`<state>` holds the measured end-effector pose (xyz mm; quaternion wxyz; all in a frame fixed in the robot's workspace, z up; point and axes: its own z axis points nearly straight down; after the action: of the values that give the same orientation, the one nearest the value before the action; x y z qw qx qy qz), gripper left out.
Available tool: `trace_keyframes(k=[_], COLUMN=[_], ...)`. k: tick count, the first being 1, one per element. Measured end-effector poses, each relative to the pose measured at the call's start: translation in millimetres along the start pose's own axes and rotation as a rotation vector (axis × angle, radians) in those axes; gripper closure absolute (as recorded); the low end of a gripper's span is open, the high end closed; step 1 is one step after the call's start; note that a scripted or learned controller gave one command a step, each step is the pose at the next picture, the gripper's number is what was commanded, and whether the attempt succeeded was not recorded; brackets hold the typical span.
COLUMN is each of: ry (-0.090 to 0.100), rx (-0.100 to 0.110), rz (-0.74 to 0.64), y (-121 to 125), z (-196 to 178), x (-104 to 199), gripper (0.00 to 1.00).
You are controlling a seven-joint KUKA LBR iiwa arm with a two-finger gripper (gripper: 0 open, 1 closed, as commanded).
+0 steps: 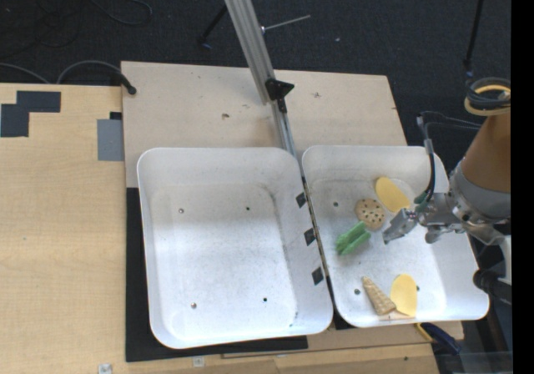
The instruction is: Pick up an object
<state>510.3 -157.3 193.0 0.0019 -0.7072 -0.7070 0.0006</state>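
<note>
Several small objects lie in the right bin (pixel 455 301). A yellow disc (pixel 391 193) is near the back, with a tan waffle-like biscuit (pixel 370 213) just in front of it. A green piece (pixel 353 239) rests near the divider. At the front lie a tan cone (pixel 377 295) and a second yellow disc (pixel 405 293). My gripper (pixel 415 230) hangs low over the middle of this bin, right of the biscuit and the green piece. Its fingers are open and hold nothing.
The left bin (pixel 158 197) sits beside the right one, with small black clips along the shared wall (pixel 310 235). A slanted metal rail (pixel 250 38) rises behind the bins. The arm's body (pixel 488 172) covers the right bin's far right side.
</note>
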Motion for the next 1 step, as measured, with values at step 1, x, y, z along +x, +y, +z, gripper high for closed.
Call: trace_keyframes(k=[1], ry=[0.0], rx=[-0.001], rz=[0.002], y=[-0.1], z=[-0.1], x=[-0.5], gripper=[0.0])
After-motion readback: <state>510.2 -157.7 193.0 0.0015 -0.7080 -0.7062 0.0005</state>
